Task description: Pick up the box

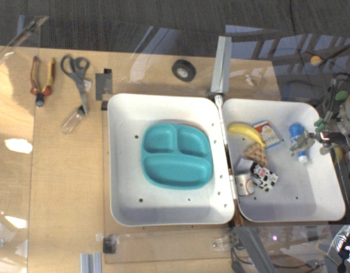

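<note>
In the right-hand shallow white bin [328, 201] one small red, white and blue cardboard box [267, 133] lies just right of one yellow banana [246, 133]; its print is too small to read. One blue plastic bottle [298, 138] lies nearer the right wall. One teal compartment tray [177, 155] fills the left bin [123, 203].

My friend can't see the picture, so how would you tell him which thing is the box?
Look in the right white bin, the one without the teal divided tray. Near its top edge, just right of the yellow banana, lies the small box. It is the only flat, square-cornered thing there, with red and white printing, unlike the blue bottle further right.
</note>
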`<action>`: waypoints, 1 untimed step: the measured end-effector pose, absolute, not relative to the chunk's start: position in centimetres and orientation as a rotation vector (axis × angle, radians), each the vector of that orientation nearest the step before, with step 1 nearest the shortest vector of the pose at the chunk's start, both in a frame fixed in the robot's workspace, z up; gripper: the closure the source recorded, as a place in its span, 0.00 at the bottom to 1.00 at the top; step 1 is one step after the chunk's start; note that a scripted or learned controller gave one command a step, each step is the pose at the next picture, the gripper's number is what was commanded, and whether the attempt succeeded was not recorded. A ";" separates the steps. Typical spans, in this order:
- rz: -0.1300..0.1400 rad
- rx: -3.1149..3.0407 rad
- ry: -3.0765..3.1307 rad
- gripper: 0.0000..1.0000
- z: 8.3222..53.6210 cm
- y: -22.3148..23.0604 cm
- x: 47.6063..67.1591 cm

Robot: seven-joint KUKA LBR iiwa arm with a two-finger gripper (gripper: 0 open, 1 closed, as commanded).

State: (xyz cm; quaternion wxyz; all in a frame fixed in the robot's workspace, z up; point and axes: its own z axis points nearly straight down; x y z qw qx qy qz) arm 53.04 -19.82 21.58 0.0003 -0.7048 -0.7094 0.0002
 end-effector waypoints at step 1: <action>0.001 -2.158 -2.283 0.00 15.5 -16.5 58.6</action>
